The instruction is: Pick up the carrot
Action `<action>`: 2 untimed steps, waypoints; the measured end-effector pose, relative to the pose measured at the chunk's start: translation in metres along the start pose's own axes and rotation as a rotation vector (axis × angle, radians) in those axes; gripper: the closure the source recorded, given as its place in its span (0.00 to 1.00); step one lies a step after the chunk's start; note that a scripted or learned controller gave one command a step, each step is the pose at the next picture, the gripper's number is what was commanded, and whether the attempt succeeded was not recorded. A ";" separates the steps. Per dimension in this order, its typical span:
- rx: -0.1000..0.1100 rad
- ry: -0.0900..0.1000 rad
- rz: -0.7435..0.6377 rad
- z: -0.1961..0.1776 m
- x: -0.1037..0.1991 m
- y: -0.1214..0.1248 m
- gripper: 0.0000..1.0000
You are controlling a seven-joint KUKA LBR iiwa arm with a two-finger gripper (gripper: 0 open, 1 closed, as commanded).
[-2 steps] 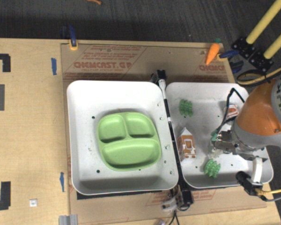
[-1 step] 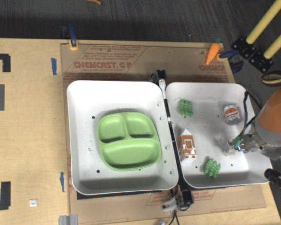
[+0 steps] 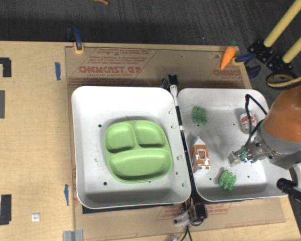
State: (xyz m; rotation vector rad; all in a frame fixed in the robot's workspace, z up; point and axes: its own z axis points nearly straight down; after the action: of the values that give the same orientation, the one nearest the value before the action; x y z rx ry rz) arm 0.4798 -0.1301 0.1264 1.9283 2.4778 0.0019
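Hovering low in the right bin (image 3: 256, 97), the gripper (image 3: 239, 156) is sitting w/ nothing visibly in it; can't tell how far it's open. The carrot (image 3: 228, 57) is lying outside the bins on the board, well apart. Task's looking barely begun: reach, grasp, lift all left.

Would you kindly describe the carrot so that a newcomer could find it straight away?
Start at the right bin, then look past its far rim to the brown board the bins rest on. Near that board's far right corner lies the carrot, outside both bins. It is slim and orange with a green tip, unlike the knobbly green pieces inside the bin.
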 end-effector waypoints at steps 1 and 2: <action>0.000 0.000 -0.104 -0.058 0.099 0.025 1.00; 0.000 0.000 -0.103 -0.058 0.098 0.025 0.00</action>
State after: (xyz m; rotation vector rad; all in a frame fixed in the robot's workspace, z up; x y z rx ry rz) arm 0.4798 -0.0285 0.1846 1.7978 2.5741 0.0017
